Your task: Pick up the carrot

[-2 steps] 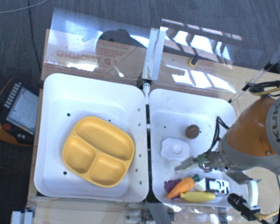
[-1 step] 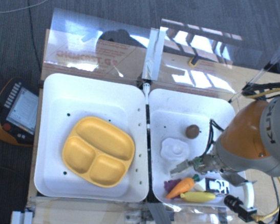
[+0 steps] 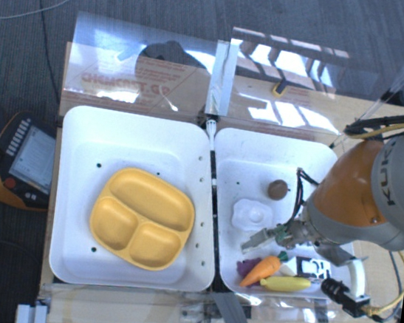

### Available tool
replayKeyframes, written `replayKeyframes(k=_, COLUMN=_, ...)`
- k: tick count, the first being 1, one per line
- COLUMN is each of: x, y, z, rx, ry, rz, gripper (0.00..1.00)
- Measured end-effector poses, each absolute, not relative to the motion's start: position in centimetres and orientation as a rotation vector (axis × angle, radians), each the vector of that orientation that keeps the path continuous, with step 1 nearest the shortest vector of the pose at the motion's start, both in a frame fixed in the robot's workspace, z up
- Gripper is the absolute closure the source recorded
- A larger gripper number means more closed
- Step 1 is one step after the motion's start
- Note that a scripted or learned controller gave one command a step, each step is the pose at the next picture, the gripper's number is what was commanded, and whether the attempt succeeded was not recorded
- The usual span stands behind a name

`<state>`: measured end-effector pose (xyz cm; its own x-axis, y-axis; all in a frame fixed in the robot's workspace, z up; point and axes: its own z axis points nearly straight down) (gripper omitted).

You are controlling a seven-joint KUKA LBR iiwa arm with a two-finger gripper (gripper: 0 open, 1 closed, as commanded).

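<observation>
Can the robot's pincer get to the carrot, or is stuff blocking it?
Probably yes. The pincer hangs just above the carrot, whose top lies bare, though a purple thing and a yellow one crowd its sides.

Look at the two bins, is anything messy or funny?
Nothing looks spilled or broken. The carrot, a yellow banana-like toy and a purple piece lie bunched in the right bin's near corner, under the gripper. The yellow divided plate sits slightly askew in the left bin.

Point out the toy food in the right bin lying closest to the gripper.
The carrot, orange with a green top, just below the gripper; the yellow piece and brown ball lie farther off.
</observation>
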<state>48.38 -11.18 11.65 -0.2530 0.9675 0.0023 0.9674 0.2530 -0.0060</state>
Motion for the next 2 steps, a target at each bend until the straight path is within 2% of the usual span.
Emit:
replayKeyframes(k=1, x=48.3, y=-13.5, z=11.2, rx=-1.782, ry=-2.580, rz=0.007, gripper=0.00)
replayKeyframes(k=2, x=48.4, y=-12.4, z=14.2, rx=-2.331, ry=-2.099, rz=0.008, gripper=0.00)
